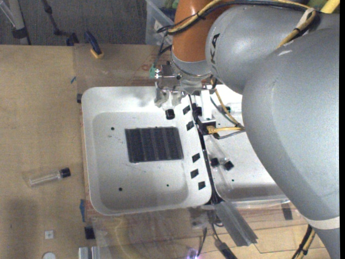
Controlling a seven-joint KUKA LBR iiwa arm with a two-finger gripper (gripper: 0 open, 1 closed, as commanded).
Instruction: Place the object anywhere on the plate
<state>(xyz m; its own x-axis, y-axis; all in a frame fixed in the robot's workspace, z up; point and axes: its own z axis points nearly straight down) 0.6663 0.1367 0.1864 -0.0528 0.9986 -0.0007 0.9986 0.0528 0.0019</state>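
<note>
Nearest, on the wooden bench (38, 117), a clear vial (47, 176) with a black cap lies on its side, well apart from the left bin (102, 198). A dark ribbed slab (153, 144) lies flat in the middle of that bin. Beyond it, the gripper (167, 102) hangs over the bin's far right corner; its grip is too hidden to judge. A small black piece (170, 113) sits just under it, possibly touching. The grey arm (280, 85) covers most of the right bin (245, 190). Farthest, a blue clamp (94, 46) and a storage box (161, 4)
</note>
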